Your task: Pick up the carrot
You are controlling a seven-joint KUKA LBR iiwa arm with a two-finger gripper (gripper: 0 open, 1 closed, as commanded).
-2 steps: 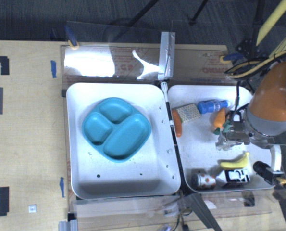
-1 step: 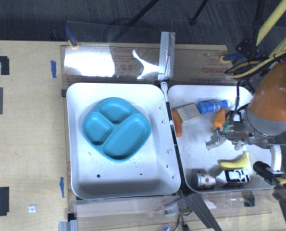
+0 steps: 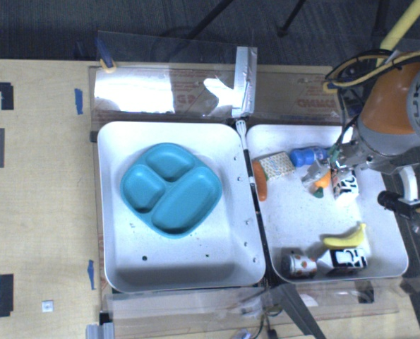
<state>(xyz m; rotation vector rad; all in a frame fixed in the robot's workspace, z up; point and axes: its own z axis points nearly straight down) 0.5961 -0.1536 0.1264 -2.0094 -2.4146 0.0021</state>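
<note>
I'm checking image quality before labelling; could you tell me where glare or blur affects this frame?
Camera view: strong glare washes out the clear panel behind the left bin; the gripper region looks soft and cluttered; the blue divided plate is evenly lit; the carrot sits small at the bin divider.

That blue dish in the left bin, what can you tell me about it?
The blue dish is a rounded plate, plastic by its matte look, moulded into three compartments: two smaller ones on its upper and left sides, one larger at lower right. It lies flat and right way up on the floor of the left bin, near the middle, with nothing in it and nothing touching it.
</note>
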